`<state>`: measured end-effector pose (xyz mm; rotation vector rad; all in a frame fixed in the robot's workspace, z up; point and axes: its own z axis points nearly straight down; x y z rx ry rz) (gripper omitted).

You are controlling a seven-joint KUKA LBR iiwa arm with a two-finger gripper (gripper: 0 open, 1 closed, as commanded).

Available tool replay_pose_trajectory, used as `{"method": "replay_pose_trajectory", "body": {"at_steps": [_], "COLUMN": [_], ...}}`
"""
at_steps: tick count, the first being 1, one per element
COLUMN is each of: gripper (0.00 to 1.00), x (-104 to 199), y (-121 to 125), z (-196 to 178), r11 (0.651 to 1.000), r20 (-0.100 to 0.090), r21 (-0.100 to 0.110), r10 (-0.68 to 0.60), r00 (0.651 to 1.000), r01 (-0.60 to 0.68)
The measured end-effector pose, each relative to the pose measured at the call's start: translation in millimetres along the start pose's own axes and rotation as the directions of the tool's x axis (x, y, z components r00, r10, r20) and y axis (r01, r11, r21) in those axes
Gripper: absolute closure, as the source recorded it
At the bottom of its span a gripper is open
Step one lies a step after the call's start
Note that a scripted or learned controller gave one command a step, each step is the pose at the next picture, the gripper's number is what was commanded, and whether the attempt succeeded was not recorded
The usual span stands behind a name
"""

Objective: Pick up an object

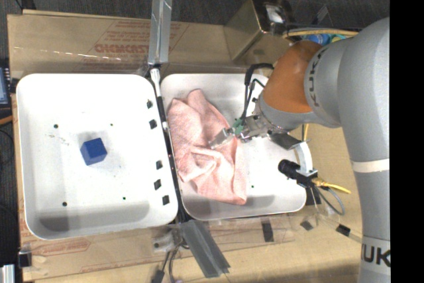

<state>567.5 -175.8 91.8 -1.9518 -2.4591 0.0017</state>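
A crumpled pink cloth (204, 149) is lying in the right bin (278, 199), bunched against that bin's left wall and spreading from near its far edge down toward the near edge. The grey arm (344, 83) is reaching in from the right, its orange band (291, 79) sitting above the wrist, and the pincer (225, 136) is hanging low over the cloth's right-hand folds. One metal finger (220, 138) is pointing left and appears to be touching the fabric, though the slant of the view makes it hard to tell; whether the pincer is apart, together or clamped on the cloth cannot be told from here. A small blue cube (94, 150) is sitting alone in the left bin (40, 209), left of its middle and well apart from the pincer. Both bins are resting side by side on the table (79, 36), with a flat sheet of brown cardboard showing along its far side.
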Motion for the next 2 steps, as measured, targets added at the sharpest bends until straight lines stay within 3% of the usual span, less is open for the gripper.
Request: {"method": "replay_pose_trajectory", "body": {"at_steps": [1,2], "gripper": [1.0,1.0], "x": [-0.7,41.1], "y": [0.2,66.2], "z": [-10.2,-120.7], "r11": [1.0,1.0], "r20": [0.001,0.0], "r21": [0.001,-0.001], "r10": [-0.005,0.006], "r00": [1.0,1.0], "r01": [0.005,-0.006]}}
